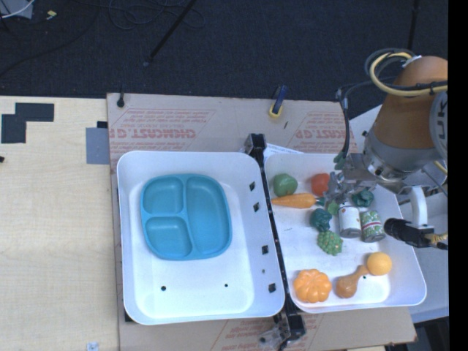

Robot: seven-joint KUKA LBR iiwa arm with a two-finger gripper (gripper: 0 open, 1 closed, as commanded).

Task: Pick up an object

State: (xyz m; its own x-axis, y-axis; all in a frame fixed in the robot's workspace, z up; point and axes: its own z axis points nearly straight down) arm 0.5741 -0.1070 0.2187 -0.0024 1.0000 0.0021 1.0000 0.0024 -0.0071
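Two white bins sit side by side on the table [58,218]; the left bin [135,284] holds a blue divided plate [186,216], the right bin [409,287] a scatter of toy food; the gripper [342,189] hangs over that bin's twelve o'clock region, close by a red tomato [319,183], a carrot [294,201] and two small cans [360,221]; whether it is apart or together I cannot tell; a clean pick probably needs centring on one item, away from its neighbours, before descending.
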